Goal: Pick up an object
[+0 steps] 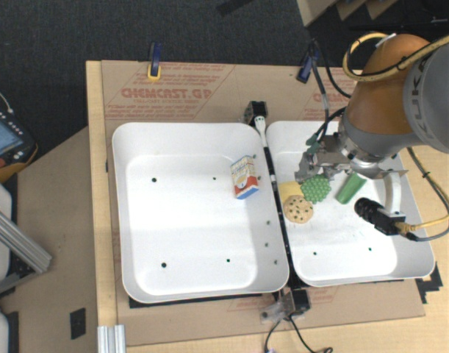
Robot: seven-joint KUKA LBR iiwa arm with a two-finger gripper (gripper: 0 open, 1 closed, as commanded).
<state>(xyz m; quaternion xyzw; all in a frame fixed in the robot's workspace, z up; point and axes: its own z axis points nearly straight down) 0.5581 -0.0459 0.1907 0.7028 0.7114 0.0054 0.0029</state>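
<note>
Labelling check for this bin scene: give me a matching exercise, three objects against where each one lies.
Things: A small carton; B cookie; C smooth green piece.
Places: 1 right bin, view's right end of the cluster; 2 left bin, by its right wall; 3 right bin, just nearer the camera than the yellow block.
Pairs: A-2, B-3, C-1.

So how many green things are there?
2, both in the right bin: a bumpy one beside the cookie, a smooth one right of it. The arm may hide more.
</note>
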